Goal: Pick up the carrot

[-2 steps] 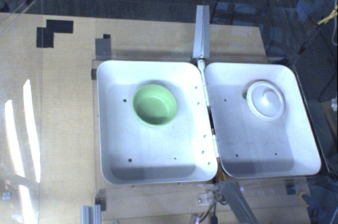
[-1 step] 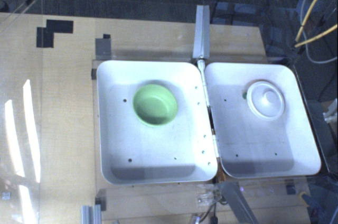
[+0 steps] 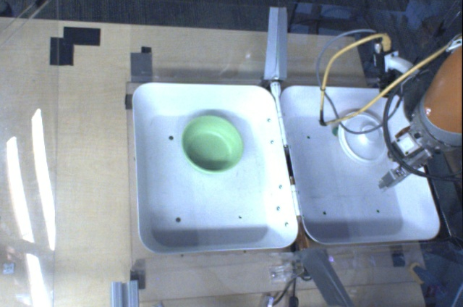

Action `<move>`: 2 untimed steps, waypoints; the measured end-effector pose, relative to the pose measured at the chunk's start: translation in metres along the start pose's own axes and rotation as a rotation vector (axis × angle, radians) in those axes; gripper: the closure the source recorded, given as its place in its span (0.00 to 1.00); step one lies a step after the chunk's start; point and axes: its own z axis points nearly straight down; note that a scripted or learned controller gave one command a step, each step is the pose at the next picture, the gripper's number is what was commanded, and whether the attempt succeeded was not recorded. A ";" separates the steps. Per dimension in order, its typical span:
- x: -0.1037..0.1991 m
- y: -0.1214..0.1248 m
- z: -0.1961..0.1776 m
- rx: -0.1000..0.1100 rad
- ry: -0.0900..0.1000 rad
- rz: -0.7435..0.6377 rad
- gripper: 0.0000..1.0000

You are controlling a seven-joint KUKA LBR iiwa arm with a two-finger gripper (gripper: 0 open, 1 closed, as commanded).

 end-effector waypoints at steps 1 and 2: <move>0.014 0.031 -0.126 0.012 0.009 -0.088 1.00; 0.034 0.010 -0.181 0.020 0.018 -0.506 1.00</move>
